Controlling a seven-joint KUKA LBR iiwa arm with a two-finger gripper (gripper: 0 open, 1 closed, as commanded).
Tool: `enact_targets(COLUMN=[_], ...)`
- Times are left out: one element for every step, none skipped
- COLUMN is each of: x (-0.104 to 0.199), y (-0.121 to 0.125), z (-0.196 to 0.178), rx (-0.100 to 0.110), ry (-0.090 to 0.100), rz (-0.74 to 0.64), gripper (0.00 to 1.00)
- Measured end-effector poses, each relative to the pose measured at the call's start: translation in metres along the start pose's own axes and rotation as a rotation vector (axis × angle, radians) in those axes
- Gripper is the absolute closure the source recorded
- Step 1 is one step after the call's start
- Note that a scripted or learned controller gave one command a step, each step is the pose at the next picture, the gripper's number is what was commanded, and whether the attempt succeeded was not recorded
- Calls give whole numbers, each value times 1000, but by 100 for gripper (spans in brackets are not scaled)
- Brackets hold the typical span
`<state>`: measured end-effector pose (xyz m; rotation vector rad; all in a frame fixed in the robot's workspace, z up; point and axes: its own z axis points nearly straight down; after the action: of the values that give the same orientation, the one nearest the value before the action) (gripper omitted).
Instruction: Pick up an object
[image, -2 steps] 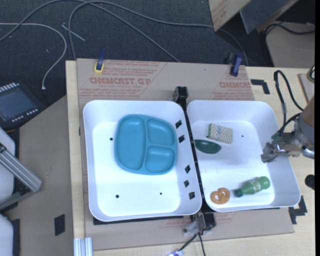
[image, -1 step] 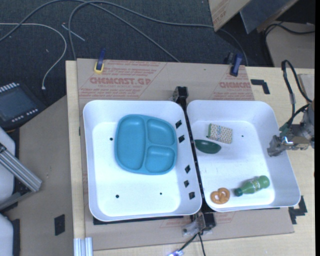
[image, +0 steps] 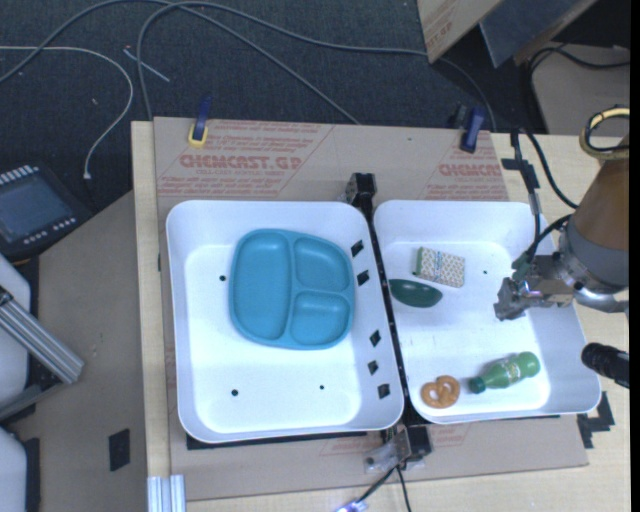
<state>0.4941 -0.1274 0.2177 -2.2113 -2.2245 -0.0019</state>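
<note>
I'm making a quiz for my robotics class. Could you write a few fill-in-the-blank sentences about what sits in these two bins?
1. The blue divided plate lies in the ____ bin.
2. The pretzel lies right beside the green ____.
3. The gripper hovers over the ____ bin.
4. The speckled sponge lies just above a dark ____ object.

Missing words: left; bottle; right; green

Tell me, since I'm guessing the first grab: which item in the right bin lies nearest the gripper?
The green bottle, lying on its side just below the gripper. The pretzel, dark green piece and patterned packet lie farther left.
</note>
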Motion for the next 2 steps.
enact_targets(x=[55, 112], y=[9, 8], z=[-6, -16], rx=[-4, -5], ry=[-1, -2], rz=[-1, -2], gripper=[100, 100])
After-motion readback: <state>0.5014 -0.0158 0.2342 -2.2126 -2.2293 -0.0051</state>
